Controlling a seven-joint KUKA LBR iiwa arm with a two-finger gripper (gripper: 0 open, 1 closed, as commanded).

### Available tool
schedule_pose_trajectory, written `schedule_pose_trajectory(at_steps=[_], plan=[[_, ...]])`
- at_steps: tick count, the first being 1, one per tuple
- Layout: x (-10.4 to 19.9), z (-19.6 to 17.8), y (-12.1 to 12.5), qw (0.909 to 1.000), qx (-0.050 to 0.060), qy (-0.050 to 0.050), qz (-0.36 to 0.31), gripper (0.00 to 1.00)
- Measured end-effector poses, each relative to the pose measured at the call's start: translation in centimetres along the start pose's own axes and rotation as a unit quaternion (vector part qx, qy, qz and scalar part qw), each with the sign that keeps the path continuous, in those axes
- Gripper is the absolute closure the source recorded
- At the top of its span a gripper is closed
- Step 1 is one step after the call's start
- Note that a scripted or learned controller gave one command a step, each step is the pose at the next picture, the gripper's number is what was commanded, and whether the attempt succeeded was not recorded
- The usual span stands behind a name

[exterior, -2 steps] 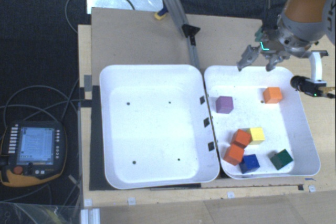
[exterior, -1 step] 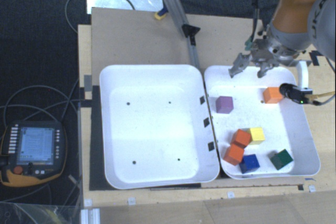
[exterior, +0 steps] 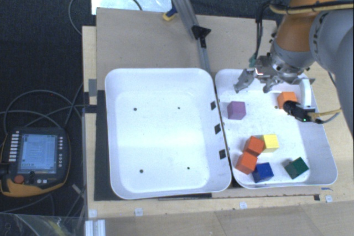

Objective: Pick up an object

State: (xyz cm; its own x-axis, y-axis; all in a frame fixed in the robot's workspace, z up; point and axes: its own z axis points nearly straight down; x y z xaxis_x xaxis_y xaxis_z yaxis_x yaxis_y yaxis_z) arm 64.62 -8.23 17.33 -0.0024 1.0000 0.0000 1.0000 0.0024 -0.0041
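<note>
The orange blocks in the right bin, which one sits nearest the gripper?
The lone orange block by the bin's far right wall, just right of the gripper. The other two orange blocks sit together near the front, beside the yellow block.

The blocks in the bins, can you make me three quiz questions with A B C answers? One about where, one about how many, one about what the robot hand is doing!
1. Where are the blocks?
A. left bin
B. right bin
C. floor

2. How many orange blocks?
A. one
B. five
C. three

3. Where is the gripper?
A. over the right bin, above the purple block
B. over the left bin
C. beside the pendant

Answers: 1 B, all seven lie there. 2 C, two touching near the yellow block, one at the far side. 3 A, no block sits between its fingers.
</note>
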Motion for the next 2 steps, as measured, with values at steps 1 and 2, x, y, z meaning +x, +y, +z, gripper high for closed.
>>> schedule_pose_trajectory(at_steps=[1,2], plan=[[-0.2,6.0,0.6,1.0000,-0.001,0.000,0.000,0.00],[-0.2,4.5,0.8,1.0000,-0.004,0.000,-0.001,1.00]])
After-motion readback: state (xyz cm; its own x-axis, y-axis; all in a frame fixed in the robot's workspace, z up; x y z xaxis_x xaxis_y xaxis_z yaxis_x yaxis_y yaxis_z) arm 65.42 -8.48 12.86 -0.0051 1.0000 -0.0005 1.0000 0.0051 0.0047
